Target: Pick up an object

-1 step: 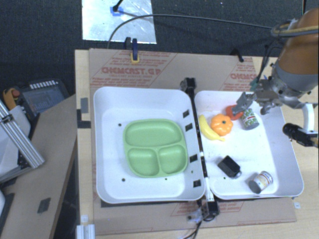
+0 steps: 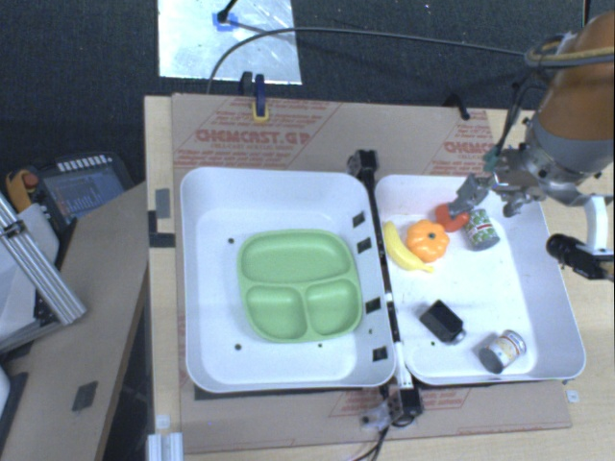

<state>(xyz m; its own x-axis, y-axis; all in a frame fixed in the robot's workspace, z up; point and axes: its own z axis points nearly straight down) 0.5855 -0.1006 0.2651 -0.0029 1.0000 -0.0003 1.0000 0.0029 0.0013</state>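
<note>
In the right bin (image 2: 553, 296) lie a yellow banana (image 2: 401, 248), an orange pumpkin-like fruit (image 2: 428, 240), a small red item (image 2: 450, 217), a green-labelled can (image 2: 481, 231) on its side, a black block (image 2: 442, 321) and a silver can (image 2: 503, 350). My gripper (image 2: 470, 198) hangs low over the bin's far part, directly above the red item and the green-labelled can. I see nothing held in it.
The left bin (image 2: 207, 257) holds a green divided plate (image 2: 296, 284). A black divider with clips (image 2: 373, 248) runs between the bins. The arm's grey body (image 2: 567, 142) overhangs the right bin's far right corner. A cable (image 2: 384, 36) crosses behind the bench.
</note>
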